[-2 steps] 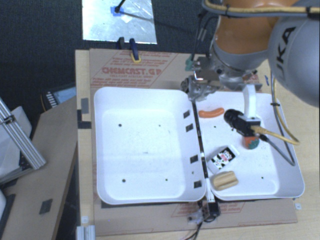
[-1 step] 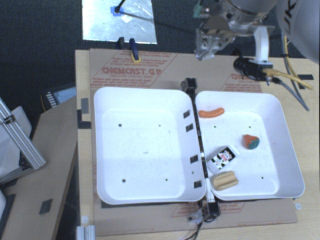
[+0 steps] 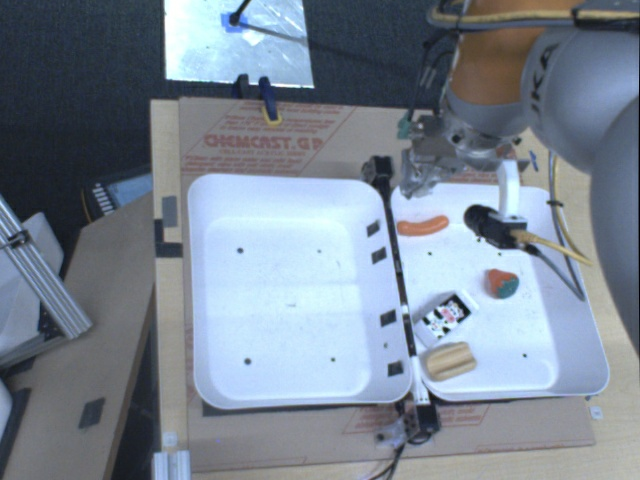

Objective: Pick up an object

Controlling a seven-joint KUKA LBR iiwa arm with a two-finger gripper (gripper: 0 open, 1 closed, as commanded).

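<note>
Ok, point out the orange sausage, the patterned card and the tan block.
orange sausage (image 3: 423, 226), camera view, its middle.
patterned card (image 3: 446, 315), camera view, its printed face.
tan block (image 3: 449, 360), camera view, its top face.

Four small things lie apart in the right bin. An orange sausage lies flat at 11 o'clock, an orange-and-teal lump near the middle, and a black-and-white patterned card askew at 8 o'clock. A tan block lies just at the card's 6 o'clock.
</note>
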